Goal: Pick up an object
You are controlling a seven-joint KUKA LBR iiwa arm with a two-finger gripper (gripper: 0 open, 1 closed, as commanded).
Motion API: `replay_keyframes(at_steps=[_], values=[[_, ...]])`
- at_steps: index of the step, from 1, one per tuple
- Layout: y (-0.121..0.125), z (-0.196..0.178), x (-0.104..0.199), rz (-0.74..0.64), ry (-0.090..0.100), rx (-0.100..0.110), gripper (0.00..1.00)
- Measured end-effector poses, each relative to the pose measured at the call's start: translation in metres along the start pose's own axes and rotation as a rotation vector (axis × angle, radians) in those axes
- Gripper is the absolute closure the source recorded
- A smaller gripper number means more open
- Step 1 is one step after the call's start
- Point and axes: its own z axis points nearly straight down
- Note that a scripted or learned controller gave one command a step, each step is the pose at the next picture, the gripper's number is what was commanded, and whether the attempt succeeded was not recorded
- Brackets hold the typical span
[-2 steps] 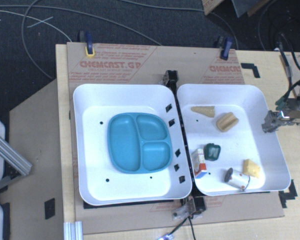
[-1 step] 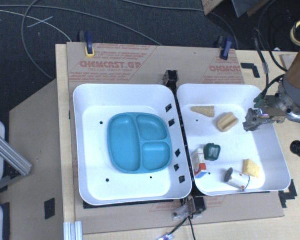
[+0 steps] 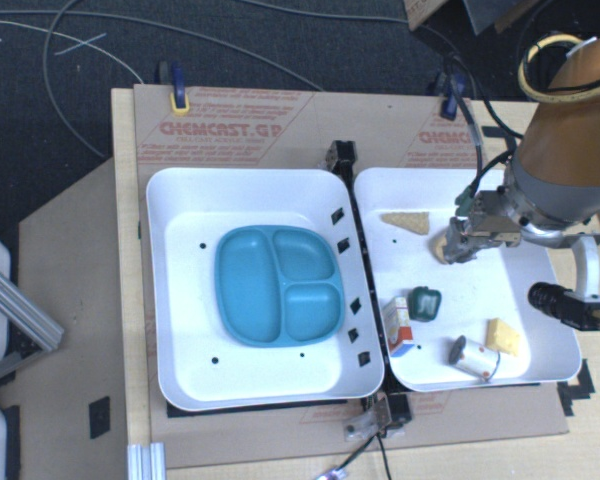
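Left bin (image 3: 170, 268): blue three-compartment plate (image 3: 278, 284) at centre. Right bin (image 3: 540, 363): small red-and-white carton (image 3: 397, 326) by the left wall, dark green object (image 3: 423, 303) just beside it; tan wedge (image 3: 407, 222) farther back; grey cylinder (image 3: 471, 357) and yellow block (image 3: 503, 337) near the front. Gripper (image 3: 458, 245) low over the bin's far middle; finger spread cannot be told.

Bench (image 3: 280, 118) topped with a tan board printed in red lettering. Two shallow white bins side by side directly on it: left bin (image 3: 170, 268) toward nine o'clock, right bin (image 3: 540, 358) toward three o'clock, rims touching along the middle. Blue clamp (image 3: 180, 93) on the board's far edge at eleven o'clock, another blue clamp (image 3: 450, 96) at one o'clock.
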Motion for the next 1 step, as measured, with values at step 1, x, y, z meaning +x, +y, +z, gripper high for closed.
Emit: replay_keyframes(at_steps=[1], values=[[0.0068, 0.0147, 0.0611, 0.0, 0.0, 0.002, 1.0]])
